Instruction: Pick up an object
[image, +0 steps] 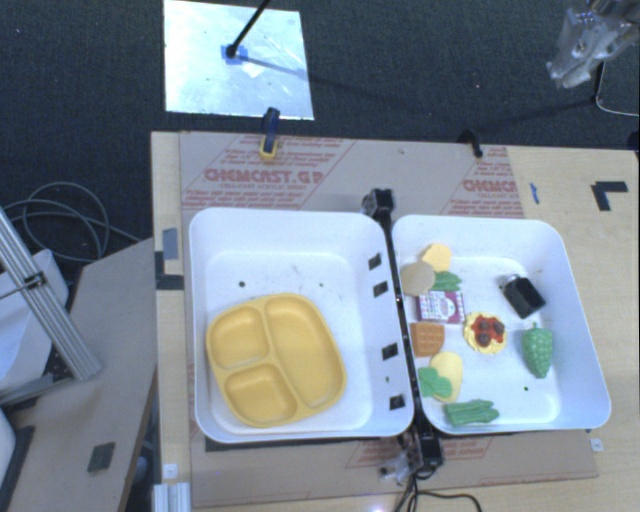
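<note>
At the upper right of the frame we are seeing the grey metallic gripper (588, 45), blurred and partly cut off by the top edge, hovering over dark floor well apart from both bins; we cannot tell its state. In the right white bin (575, 262), small toy foods are lying clustered along its left wall, too small for us to identify surely: a green grape-like bunch (537, 351), a black block (522, 295), a red-and-yellow disc (485, 333). A yellow three-compartment plastic tray (273, 356) is sitting in the left white bin (270, 240).
</note>
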